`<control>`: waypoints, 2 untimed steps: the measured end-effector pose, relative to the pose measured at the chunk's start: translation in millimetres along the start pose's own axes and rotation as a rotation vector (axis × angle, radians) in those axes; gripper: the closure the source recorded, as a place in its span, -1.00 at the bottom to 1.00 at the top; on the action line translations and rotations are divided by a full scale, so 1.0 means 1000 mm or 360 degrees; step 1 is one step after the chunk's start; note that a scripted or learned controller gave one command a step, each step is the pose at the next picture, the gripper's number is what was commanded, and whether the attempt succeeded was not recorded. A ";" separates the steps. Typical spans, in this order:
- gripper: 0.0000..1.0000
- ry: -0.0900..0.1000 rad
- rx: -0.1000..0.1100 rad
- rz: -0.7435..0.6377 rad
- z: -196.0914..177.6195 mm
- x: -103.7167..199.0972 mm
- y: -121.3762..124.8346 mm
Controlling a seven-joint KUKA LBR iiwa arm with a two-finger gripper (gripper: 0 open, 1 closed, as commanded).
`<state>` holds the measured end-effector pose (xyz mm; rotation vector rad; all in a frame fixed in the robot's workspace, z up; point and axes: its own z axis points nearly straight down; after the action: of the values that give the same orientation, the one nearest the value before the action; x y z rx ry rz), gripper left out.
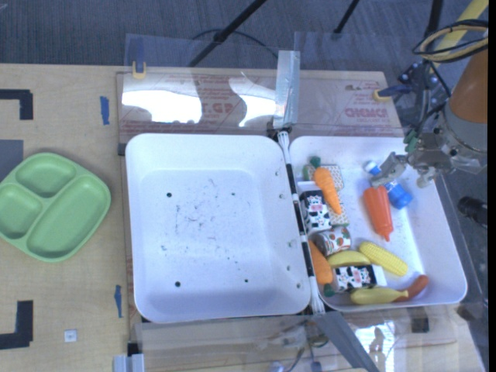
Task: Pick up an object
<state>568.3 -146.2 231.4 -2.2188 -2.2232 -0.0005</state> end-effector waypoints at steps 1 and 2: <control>-1.00 -0.0002 -0.0009 -0.0244 0.145 -0.001 -0.032; -1.00 -0.0005 -0.0007 -0.0310 0.145 0.031 0.004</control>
<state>572.1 -115.2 86.8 -1.9958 -2.4324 -0.0025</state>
